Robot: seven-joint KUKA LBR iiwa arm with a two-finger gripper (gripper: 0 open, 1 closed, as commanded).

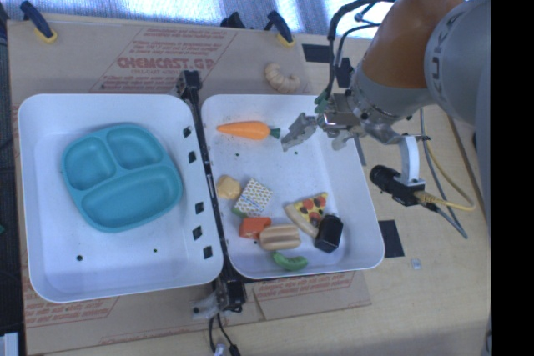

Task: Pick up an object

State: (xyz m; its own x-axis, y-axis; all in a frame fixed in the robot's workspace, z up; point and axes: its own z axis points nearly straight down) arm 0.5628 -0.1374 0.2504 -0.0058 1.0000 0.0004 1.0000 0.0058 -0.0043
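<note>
The carrot (244, 130) lies crosswise, tip pointing left, beside the spread, unladen fingers (297, 132).

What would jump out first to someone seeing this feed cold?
Probably the blue divided plate lying alone in the left bin. Next, the arm's gripper hanging over the right bin, close to the orange carrot, with a cluster of toy foods such as the pizza slice near that bin's front.
</note>
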